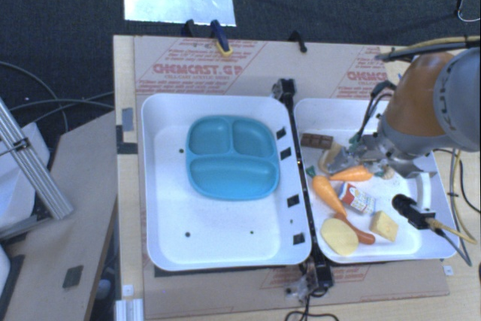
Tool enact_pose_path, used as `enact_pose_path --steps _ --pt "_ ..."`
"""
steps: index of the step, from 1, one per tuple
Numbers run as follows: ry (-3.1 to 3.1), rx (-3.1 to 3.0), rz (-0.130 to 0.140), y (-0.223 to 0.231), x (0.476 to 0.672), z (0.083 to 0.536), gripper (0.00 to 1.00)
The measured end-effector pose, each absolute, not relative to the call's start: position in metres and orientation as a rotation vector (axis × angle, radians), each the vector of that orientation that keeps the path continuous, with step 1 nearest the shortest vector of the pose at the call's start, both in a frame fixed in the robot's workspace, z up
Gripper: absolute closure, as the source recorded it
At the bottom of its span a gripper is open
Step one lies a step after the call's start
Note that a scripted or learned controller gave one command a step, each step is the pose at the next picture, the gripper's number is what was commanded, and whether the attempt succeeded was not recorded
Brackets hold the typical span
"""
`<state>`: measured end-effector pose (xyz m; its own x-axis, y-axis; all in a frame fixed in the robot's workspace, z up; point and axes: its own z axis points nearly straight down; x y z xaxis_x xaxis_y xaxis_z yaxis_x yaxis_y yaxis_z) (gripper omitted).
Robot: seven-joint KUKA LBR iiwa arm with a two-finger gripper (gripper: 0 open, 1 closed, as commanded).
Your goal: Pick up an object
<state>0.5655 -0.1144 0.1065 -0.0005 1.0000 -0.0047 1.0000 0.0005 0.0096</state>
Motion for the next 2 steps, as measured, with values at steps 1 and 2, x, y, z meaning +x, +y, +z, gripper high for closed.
enact_pose_path --steps 1,2 --pt "2.201 2.199 0.023 -0.118 0.575 0.096 0.0" --pt "2.189 2.19 0.028 -0.121 0.578 0.109 1.0"
